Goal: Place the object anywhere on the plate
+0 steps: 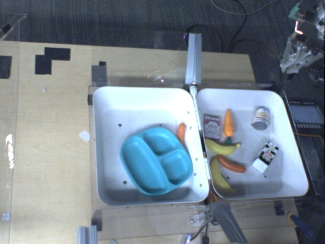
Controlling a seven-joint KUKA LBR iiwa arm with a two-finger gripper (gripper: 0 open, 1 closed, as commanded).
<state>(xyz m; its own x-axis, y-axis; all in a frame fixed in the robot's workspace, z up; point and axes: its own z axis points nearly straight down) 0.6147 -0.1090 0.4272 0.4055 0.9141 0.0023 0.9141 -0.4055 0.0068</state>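
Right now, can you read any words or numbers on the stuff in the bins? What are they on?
No text can be read.
Red packet in the right bin: has a printed picture, too blurred to read.
Small tin: label too small to read.
Black and white box: markings too blurred to read.
Blue plate in the left bin: no writing visible.

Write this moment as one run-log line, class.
plate: blue, left bin, nothing on it | small orange piece: beside plate | carrot, two bananas, can: right bin | placement: not done
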